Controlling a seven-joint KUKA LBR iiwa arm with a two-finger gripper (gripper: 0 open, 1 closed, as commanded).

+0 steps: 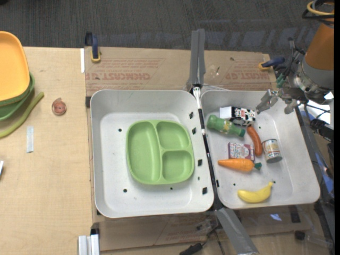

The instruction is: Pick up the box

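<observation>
1. Beneath both bins, cardboard [143, 70] covers the bench; print on it, seen upside down, seems to read "CHEMCAST GP", once behind each bin.
2. Left bin [106, 158]: white and shallow, it holds a green tray [159, 152] with three compartments, lying flat near its middle.
3. Right bin [297, 169]: white, touching the left bin along a shared edge, it holds all the small items.
4. Arm [321, 52]: grey with an orange band, it stands over the right bin's far right corner.
5. Gripper [276, 102]: it hangs above the bin's far right rim, its two fingers spread apart with nothing between them, well apart from the box.
6. Bottle [226, 125]: green, lying on its side near the bin's far left.
7. Carrot [237, 164]: orange, lying just in front of the box.
8. Banana [255, 194]: yellow, nearest the bin's front edge.
9. Sausage [255, 140]: orange-red, lying just right of the box.
10. Box [240, 151]: small, pink and white, flat near the bin's middle, between bottle and carrot; its print is too small to read.
11. Can [272, 150]: small, on its side right of the sausage; label unreadable.
12. Carton [241, 114]: white with black patches, behind the bottle.
</observation>
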